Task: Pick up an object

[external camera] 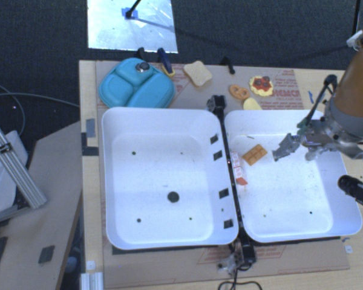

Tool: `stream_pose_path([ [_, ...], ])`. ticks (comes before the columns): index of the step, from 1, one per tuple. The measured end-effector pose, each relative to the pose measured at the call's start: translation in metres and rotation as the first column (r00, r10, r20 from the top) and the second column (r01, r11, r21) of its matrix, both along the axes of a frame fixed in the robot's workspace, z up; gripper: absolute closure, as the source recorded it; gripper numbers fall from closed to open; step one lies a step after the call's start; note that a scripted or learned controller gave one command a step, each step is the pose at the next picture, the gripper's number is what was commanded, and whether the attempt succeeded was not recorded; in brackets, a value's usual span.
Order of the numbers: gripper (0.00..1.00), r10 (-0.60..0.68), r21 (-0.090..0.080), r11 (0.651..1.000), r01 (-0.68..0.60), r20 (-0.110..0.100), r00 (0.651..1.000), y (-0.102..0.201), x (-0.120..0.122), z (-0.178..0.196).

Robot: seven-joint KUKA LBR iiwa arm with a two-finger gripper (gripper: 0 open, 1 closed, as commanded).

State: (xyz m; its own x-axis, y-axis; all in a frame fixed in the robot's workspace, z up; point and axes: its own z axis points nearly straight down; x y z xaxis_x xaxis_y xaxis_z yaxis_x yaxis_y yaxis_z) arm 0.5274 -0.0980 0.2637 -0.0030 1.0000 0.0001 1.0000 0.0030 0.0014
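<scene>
My arm reaches in over the right bin (pixel 345 219) because the pickable things lie there. My claw (pixel 295 145) hangs spread and empty just right of the orange cracker (pixel 254 154), with the small red-and-white packet (pixel 239 175) against the divider.

Behind the two bins, a blue sectioned plate (pixel 136 84) is seen lying on the surface (pixel 92 180), with a blue-handled tool (pixel 164 60) just beyond its right edge. A slice of toy bread (pixel 198 73) is placed further right. A pretzel-like piece (pixel 238 92), a round pastry with red topping (pixel 261 85) and a pale yellow piece (pixel 251 104) are grouped near the right bin's far rim. A shiny metal sheet (pixel 130 16) is laid on the dark floor (pixel 36 35) beyond. An aluminium frame (pixel 12 162) is visible at the left.
</scene>
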Motion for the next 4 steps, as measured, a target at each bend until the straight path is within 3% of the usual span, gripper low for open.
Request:
stream_pose_path([
  [1, 0.0, -0.006, 0.0, 1.0, 0.006, -0.001, 1.0, -0.016, -0.041, -0.185],
  [2, 0.0, 0.004, -0.004, 1.0, -0.004, 0.018, 1.0, -0.016, 0.04, -0.072],
  [3, 0.0, 0.0, -0.007, 1.0, 0.0, 0.011, 1.0, -0.102, 0.143, -0.131],
  [4, 0.0, -0.009, 0.003, 1.0, 0.009, -0.012, 1.0, -0.11, -0.002, -0.169],
])
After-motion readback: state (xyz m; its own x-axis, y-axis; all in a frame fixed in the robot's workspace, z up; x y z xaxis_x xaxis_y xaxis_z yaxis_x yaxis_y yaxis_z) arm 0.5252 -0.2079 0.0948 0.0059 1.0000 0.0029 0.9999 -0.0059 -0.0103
